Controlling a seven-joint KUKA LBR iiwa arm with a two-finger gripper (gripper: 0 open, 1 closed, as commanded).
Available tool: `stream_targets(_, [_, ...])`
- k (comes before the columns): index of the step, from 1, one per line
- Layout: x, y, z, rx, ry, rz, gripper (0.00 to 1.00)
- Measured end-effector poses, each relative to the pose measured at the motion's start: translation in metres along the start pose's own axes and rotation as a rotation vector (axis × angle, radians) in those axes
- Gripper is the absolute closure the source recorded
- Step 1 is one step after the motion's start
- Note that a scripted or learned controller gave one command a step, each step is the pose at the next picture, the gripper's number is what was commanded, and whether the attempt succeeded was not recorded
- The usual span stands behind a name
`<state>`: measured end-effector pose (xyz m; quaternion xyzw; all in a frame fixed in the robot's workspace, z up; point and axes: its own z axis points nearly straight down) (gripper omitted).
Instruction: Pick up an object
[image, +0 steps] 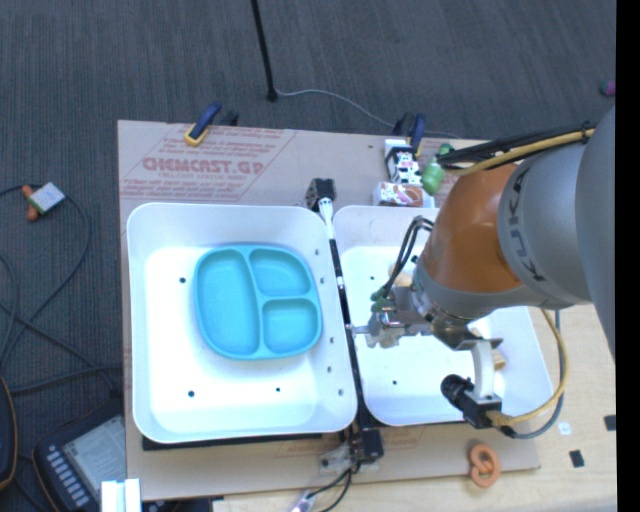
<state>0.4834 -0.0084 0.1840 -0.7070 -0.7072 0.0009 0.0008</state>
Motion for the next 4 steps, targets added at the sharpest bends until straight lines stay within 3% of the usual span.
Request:
stream_targets(2, [0.012, 0.000, 0.000, -0.001, 0.000, -0.001, 1.00])
stream_targets(3, [-0.002, 0.013, 0.000, -0.001, 0.000, 0.000, 1.00])
stream_targets(4, [0.013, 0.008, 0.000, 0.000, 0.000, -0.001, 1.00])
